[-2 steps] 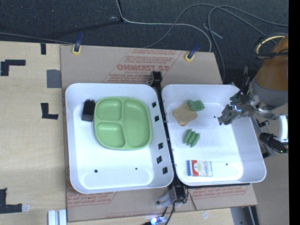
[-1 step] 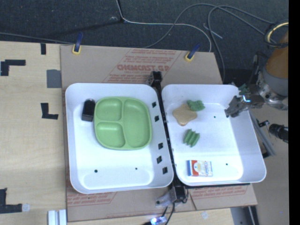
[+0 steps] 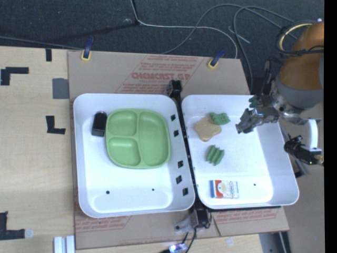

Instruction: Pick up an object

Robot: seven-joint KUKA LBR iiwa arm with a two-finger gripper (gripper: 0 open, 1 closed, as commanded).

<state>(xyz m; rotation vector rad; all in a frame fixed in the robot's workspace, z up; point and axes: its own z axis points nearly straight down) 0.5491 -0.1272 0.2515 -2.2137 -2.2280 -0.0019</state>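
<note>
The right bin (image 3: 274,157) holds a tan bread-shaped piece (image 3: 206,129), a green leafy piece (image 3: 219,118) just behind it, a green ridged piece (image 3: 214,154) in the middle, and a small white and orange carton (image 3: 225,188) near the front. My gripper (image 3: 246,123) hangs over the right bin's far right part, to the right of the leafy piece, with nothing seen between its fingers. In the left bin (image 3: 87,157) lies a green divided plate (image 3: 138,137) with a small black block (image 3: 99,124) at its left.
A black divider with clips (image 3: 181,141) runs between the two bins. Both bins rest on a cardboard sheet (image 3: 152,73) held by clamps at the back. Cables (image 3: 210,20) trail across the dark floor behind. The arm's body (image 3: 300,78) stands at the right.
</note>
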